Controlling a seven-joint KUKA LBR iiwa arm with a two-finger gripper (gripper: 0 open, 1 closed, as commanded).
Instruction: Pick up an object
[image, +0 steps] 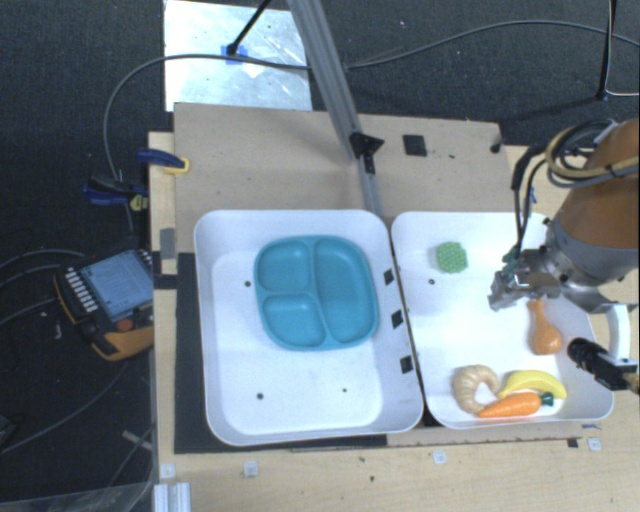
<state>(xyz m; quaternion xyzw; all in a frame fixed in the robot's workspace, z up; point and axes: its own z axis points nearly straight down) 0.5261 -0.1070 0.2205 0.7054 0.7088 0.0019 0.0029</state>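
A: Right bin (415, 300) contents?
B: Green ball (452, 257) top left; drumstick (543, 331) mid-right; croissant (474, 385), banana (534, 381), carrot (511, 405) bunched at front edge.
A: Gripper (512, 288)?
B: Over right bin, just left of drumstick. Jaws: can't tell, nothing seen between.
A: Left bin (225, 400)?
B: Blue divided plate (316, 291), centre.

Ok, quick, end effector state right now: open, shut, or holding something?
End effector: cannot be told from this view. It sits over the right bin, with nothing seen in its grasp; the chicken drumstick lies just beside it.
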